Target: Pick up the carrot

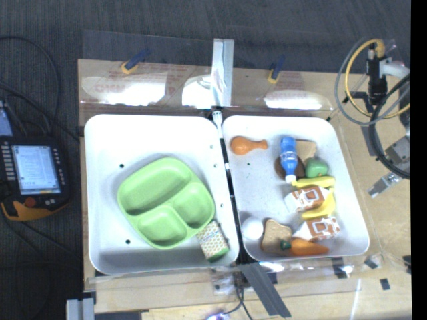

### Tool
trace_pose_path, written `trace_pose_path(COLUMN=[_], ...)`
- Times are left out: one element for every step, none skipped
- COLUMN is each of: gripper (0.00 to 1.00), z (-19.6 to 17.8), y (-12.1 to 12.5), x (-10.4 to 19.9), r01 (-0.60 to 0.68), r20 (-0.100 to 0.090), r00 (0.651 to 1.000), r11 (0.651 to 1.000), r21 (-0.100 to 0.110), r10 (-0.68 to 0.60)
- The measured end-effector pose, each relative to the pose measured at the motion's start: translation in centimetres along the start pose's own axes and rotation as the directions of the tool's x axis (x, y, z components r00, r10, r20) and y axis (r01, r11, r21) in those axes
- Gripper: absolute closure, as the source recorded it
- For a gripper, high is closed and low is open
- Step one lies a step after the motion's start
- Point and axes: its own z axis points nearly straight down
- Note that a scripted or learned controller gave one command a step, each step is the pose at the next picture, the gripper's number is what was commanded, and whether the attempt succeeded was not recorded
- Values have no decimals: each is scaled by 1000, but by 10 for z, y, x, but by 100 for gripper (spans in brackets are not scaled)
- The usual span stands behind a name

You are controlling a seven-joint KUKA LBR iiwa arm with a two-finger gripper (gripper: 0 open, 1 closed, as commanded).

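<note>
At the right bin's (347, 179) front edge lies the orange, green-tipped carrot (305, 247); jaws' state untellable.

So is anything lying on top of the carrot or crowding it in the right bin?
Nothing lies on the carrot; its top is exposed. It is crowded, though: the bread slice touches its green end, a small carton sits just behind, and the bin's front wall runs alongside.

Two shallow white plastic bins, left (107, 179) and right (350, 199), smooth with a slight sheen. Lime-green three-compartment plastic tray (167, 202), satin smooth. Orange plastic carrot (308, 247), glossy. Blue plastic bottle (288, 153), shiny. Pale wooden surface (353, 132), matt. Dark ribbed carpet floor (167, 9), rough. Small printed paper carton (213, 241), matt.
</note>
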Motion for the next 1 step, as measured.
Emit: trace_pose_path(gripper=[100], z=[13], y=[0], x=[-11], r01=[320], r20=[0], r00=[947], r11=[947], r21=[0], r10=[-320])
